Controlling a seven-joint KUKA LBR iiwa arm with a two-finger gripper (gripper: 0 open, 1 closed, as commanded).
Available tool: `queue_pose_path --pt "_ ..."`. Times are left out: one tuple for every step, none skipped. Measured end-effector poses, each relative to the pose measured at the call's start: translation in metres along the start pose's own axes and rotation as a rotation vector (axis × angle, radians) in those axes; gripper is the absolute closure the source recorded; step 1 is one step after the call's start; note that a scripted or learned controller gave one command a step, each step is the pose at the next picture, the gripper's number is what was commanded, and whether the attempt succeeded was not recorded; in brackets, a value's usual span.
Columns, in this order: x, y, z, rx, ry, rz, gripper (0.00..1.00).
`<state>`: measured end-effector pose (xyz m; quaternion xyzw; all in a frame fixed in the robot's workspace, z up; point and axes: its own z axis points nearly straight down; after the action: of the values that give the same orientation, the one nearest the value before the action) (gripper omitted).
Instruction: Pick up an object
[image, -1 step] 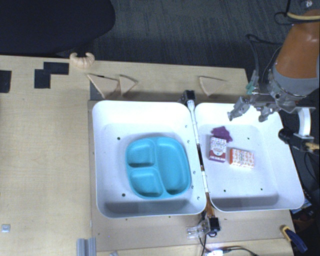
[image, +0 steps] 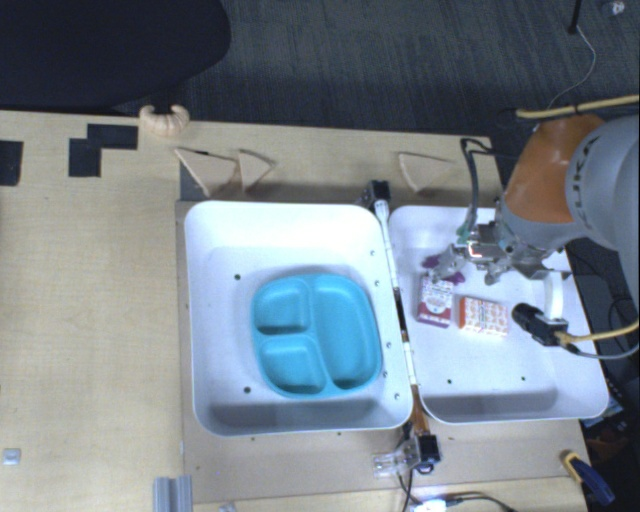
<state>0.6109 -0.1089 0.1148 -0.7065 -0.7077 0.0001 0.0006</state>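
The pincer (image: 478, 254) hangs over the far part of the right bin (image: 500, 400). Just nearward of it lie two obstacles side by side, a maroon packet (image: 436, 300) and a red-and-white box (image: 484, 316), with only a slim gap between them. A small purple scrap (image: 438, 263) sits just beside the pincer, toward the bins' shared rims (image: 397, 300). Nearward of packet and box the bin floor lies bare. Across the rims, well apart from the pincer, a blue divided plate (image: 315, 333) takes the middle of the left bin (image: 215, 290), with a bare margin around it.
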Motion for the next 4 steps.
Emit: queue_pose_path --pt "0.001 0.002 -0.013 -0.007 -0.001 -0.002 1.0" --pt "-0.091 0.058 -0.017 -0.006 -0.003 -0.001 1.0" --pt "-0.09 0.059 -0.016 -0.006 -0.002 -0.003 0.0" --pt "-0.037 0.005 0.027 -0.009 -0.002 -0.002 0.0"
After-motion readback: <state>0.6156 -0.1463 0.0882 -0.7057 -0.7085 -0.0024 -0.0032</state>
